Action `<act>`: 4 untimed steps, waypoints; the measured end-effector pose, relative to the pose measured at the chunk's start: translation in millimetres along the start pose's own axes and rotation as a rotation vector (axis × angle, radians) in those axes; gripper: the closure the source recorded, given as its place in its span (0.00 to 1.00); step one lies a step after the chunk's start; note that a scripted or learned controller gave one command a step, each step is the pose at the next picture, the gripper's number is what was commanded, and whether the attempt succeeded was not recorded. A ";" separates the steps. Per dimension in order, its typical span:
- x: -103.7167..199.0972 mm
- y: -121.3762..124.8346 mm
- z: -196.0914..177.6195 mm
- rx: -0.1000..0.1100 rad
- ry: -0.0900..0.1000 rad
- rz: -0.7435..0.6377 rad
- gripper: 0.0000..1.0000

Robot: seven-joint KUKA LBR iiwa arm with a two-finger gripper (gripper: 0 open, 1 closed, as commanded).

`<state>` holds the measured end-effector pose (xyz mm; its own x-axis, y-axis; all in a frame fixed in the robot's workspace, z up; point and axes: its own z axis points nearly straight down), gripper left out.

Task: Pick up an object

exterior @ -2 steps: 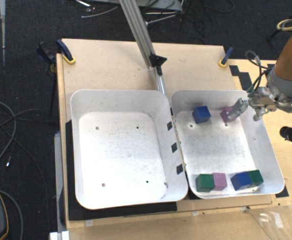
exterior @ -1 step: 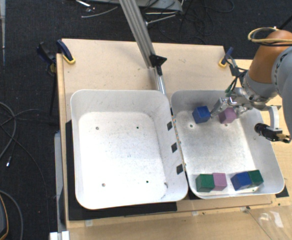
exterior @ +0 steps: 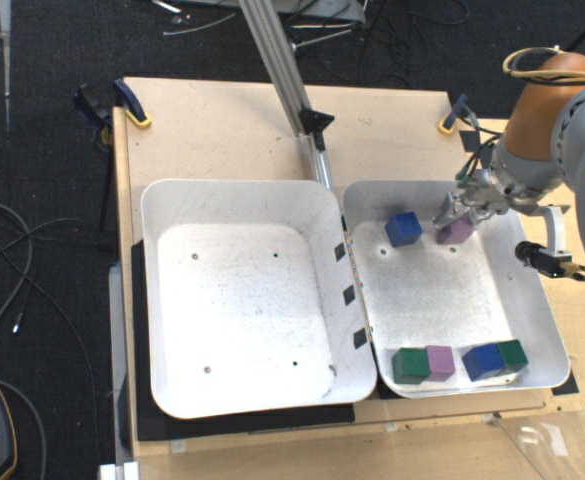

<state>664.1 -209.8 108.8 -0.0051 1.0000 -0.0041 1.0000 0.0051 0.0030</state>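
Note:
My gripper (exterior: 458, 220) reaches in from the right over the back of the right bin (exterior: 532, 298). It is shut on a small purple block (exterior: 456, 232), which sits between the fingertips just above the bin floor. A blue block (exterior: 404, 229) lies a short way to the left of it. Along the front wall of the same bin stand a green block (exterior: 410, 365), a pink block (exterior: 440, 361), a second blue block (exterior: 483, 360) and a second green block (exterior: 512, 354).
The left bin (exterior: 162, 268) lies beside the right one, with a dark strip at the divide (exterior: 350, 288). A slanted metal pole (exterior: 282, 63) crosses the back of the bench. Clamps (exterior: 132, 103) (exterior: 454, 116) sit at the bench's far corners.

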 end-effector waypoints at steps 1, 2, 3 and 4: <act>62.4 -41.2 -71.8 -0.002 0.004 -0.001 1.00; 130.9 -84.5 -140.7 -0.002 0.007 -0.004 1.00; 213.2 -77.6 -100.2 0.008 0.007 -0.004 1.00; 265.7 -103.8 -86.4 0.008 0.006 -0.003 1.00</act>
